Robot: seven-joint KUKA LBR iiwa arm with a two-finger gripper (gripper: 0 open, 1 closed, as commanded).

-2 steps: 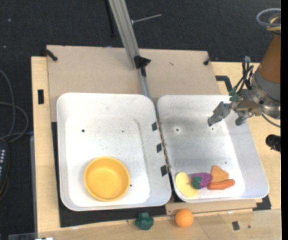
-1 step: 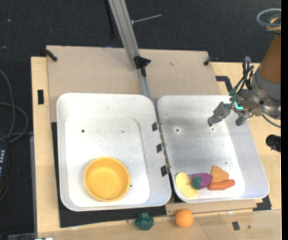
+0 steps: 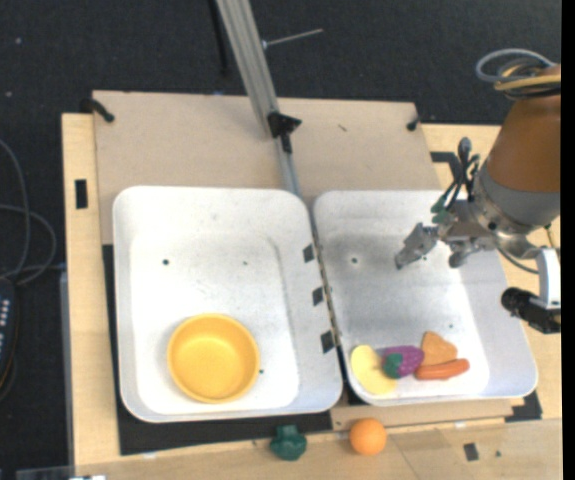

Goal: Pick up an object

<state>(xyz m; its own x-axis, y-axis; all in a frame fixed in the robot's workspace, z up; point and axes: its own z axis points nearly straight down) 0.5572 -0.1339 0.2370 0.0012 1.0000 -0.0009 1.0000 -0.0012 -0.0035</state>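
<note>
From my feed the bench (image 3: 387, 133) carries two white bins side by side. The left bin (image 3: 212, 228) holds a yellow bowl (image 3: 213, 357) near its front edge. The right bin (image 3: 367, 298) has a small heap in its front corner: a pale yellow piece (image 3: 369, 367), a purple and green toy (image 3: 401, 360) whose shape I can't make out, an orange wedge (image 3: 438, 347) and an orange carrot-like piece (image 3: 443, 370), all touching or overlapping so their edges blur together. The arm (image 3: 527, 158) comes in from the right and is cut off at the frame edge. Its gripper (image 3: 435, 249) hangs over the rear half of the right bin, well apart from the heap; I see two fingers spread apart with nothing between them, though the wrist hides where they join. A slanted metal pole (image 3: 252, 63) crosses the top. In front of the bins sit an orange ball (image 3: 367, 436) and a small green object (image 3: 288, 443), too small to identify
</note>
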